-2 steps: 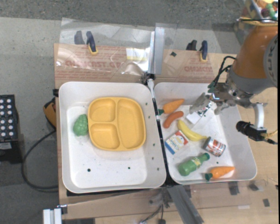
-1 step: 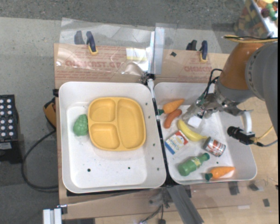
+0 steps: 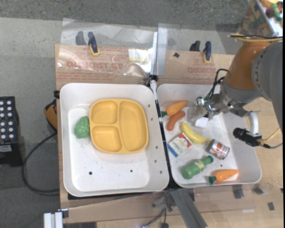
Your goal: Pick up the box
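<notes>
Two shallow white bins side by side on one bench: left bin, right bin, rims touching along the middle. One grey arm with an orange band, reaching in from the right over the right bin's upper half. One yellow divided plate with three compartments, near the middle of the left bin, with bare white floor below it and to its right. One green leafy lump just beside the plate's left edge, close to the left wall. One gripper low over the upper middle of the right bin, above a small white object; grip state not clear from this view, cannot tell. Seven items counted in the right bin. One yellow banana near the centre, just below the gripper. One green bottle lying tilted toward the front wall. Two carrots: upper carrot near the dividing rim, lower carrot against the front wall. One sausage just below the upper carrot. One can on its side, right of the banana. One box, white with red and blue print, lying left of the banana's lower end and near the dividing rim, a little open floor around it, apart from the gripper. Two blue clamps on the back edge of the bench.
</notes>
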### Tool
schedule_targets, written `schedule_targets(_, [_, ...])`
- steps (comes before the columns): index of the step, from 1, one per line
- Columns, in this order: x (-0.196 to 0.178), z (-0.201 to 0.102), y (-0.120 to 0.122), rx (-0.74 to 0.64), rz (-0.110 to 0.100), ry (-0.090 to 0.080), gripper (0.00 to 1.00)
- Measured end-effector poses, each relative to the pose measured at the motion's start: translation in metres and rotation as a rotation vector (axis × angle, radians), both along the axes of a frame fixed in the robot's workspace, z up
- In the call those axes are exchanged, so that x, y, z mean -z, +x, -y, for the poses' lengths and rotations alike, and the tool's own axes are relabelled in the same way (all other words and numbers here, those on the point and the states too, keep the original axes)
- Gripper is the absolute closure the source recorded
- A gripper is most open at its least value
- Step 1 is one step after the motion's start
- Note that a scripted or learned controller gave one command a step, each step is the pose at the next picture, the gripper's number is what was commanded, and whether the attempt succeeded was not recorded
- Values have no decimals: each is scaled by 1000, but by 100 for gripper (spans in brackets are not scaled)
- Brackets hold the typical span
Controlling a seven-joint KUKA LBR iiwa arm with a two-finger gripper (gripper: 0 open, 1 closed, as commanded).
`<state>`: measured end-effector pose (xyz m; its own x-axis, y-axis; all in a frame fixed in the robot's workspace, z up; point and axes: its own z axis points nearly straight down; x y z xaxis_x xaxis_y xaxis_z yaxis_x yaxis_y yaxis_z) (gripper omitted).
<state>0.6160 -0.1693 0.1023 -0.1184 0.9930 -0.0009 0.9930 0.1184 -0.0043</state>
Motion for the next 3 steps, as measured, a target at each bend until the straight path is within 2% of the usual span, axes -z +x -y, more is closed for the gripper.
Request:
schedule_targets(1, [-138,-71,-6,-77,5,0,100])
schedule_targets(2, [-59,-69,22,80,1,0,100])
schedule_targets(3, [-89,-119,-44,260,0,0,100])
